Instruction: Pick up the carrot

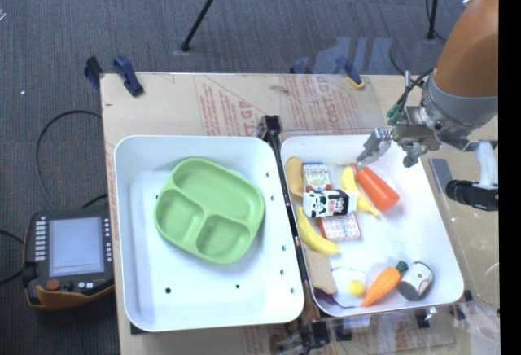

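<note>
While the arm [464, 44] reaches in from the right, we see its gripper [392, 148] hanging over the top right corner of the right bin [444, 235], with two fingers [370, 148] spread apart and nothing between them. The left one points down toward the bin floor just above an orange cylinder [378, 188]; whether it touches that piece we cannot tell.

The carrot [381, 284] lies well away from the gripper, near the bottom edge of the same bin, tilted with its green top up to the right and its tip down to the left. Just right of it sits a small round grey and red toy [416, 281], touching or nearly touching the green top. Just left of the carrot's tip we see a fried egg [352, 283].

Higher in the bin, a small yellow banana [353, 187] lies beside the orange cylinder. A black and white carton [326, 202] sits between two small printed boxes, one above [316, 176] and one below [339, 227]. A longer banana [313, 234] curves along the left wall.

In the left bin [138, 280] we find a green divided plate [210, 209] with three compartments. A handheld controller [69, 256] lies on the floor to the left of the bench [203, 101].
</note>
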`<state>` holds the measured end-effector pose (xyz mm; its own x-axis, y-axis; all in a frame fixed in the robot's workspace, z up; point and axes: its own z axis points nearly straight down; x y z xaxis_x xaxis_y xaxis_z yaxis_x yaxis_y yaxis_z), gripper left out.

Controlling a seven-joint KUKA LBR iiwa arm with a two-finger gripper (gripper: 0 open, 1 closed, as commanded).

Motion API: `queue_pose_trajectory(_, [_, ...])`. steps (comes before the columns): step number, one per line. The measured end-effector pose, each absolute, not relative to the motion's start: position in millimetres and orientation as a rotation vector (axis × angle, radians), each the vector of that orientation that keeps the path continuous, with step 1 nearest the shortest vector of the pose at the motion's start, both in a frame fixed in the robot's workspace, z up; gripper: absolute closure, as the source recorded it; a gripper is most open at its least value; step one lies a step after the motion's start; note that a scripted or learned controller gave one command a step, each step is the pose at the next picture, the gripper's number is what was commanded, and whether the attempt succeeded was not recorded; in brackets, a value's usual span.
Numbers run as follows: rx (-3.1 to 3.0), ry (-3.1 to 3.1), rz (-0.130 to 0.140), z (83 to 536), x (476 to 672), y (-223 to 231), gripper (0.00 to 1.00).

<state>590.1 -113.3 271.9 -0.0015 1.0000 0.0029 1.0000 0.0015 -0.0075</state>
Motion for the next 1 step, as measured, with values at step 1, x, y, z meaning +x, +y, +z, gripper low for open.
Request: queue_pose_trajectory(1, [-1.919,-2.473,0.006,177.5,553.3,-153.6,0.0])
